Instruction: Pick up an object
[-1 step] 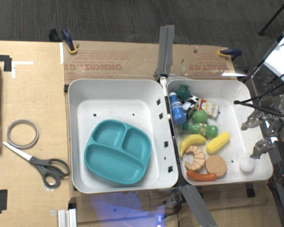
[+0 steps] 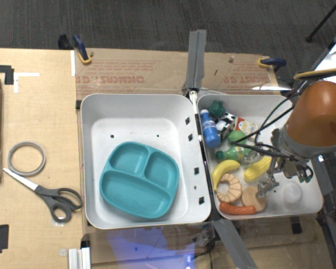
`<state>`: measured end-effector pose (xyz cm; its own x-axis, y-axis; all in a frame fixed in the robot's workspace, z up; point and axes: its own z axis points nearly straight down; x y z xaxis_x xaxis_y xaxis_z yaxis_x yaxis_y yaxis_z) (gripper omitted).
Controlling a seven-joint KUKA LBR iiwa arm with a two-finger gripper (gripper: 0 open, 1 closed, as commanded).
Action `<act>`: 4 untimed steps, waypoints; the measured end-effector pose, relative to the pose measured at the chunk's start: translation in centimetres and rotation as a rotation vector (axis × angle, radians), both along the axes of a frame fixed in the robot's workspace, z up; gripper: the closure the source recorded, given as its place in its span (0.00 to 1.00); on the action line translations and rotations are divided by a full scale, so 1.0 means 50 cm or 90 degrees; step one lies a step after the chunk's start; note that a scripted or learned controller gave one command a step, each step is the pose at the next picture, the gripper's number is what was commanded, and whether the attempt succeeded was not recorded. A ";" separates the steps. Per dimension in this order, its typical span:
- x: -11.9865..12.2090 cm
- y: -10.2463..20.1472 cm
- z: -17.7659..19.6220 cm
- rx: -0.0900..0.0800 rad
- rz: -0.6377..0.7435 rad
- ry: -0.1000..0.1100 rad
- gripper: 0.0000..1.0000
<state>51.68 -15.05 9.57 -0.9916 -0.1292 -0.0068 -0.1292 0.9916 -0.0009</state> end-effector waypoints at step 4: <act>0.083 0.092 -0.007 0.000 -0.080 0.002 0.00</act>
